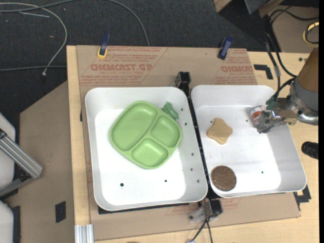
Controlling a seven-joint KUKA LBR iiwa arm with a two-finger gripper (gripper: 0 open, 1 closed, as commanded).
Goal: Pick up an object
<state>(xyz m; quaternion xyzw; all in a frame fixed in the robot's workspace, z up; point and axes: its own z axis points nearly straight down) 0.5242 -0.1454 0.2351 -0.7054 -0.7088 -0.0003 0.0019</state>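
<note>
Reaching from right, tool (263, 120) over right bin (283, 151)

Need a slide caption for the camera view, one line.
Gripper over the right bin near a tan piece and brown disc; green tray in the left bin.

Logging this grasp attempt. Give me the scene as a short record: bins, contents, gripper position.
left bin: holds a green divided plate, three compartments, with a small green item at its upper right edge
right bin: holds a tan star-shaped cookie near the middle left and a round brown cookie at the near left corner
gripper: over the right bin's right side, apart from both cookies
held object: none seen
arm entry: from the right
</note>
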